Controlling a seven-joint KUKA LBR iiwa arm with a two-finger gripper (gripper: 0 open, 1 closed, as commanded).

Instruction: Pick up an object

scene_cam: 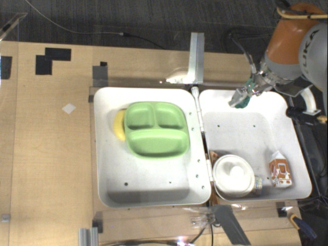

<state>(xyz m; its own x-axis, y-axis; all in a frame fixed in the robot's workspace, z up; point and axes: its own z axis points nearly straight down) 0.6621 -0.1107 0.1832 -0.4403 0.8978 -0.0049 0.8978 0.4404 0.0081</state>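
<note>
Counting 2 bins: L bin w/ 1 green tray, R bin w/ 1 bowl, 1 packet; my hand can't tell.

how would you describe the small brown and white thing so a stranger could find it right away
Look in the right bin, at its near right corner. The small brown and white packet lies there, right of the round white bowl; it alone has brown print.
</note>
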